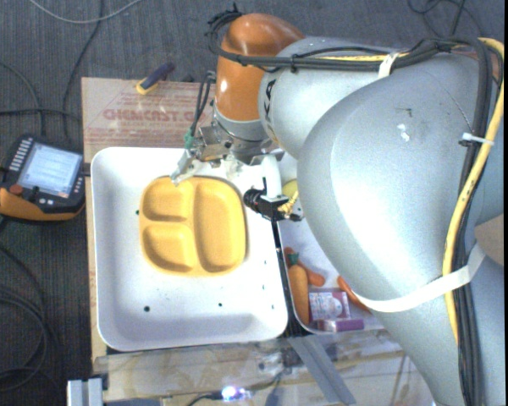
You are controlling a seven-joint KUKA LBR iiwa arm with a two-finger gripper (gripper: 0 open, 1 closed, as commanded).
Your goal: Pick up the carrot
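Note:
The carrot [298, 288], orange and elongated, lies in the right bin [293, 318] close to its left wall, near the front. The arm covers most of that bin. My gripper [207, 157] hangs over the far edge of the left bin [110, 252], just above the back rim of a yellow divided plate [195, 225]. It is well away from the carrot, up and to its left. Nothing is visibly held in it.
A pink and purple box [334, 308] lies beside the carrot, and another orange piece [349, 293] peeks out from under the arm. The yellow plate takes up the middle of the left bin. A teach pendant [38, 180] sits off the bench at left.

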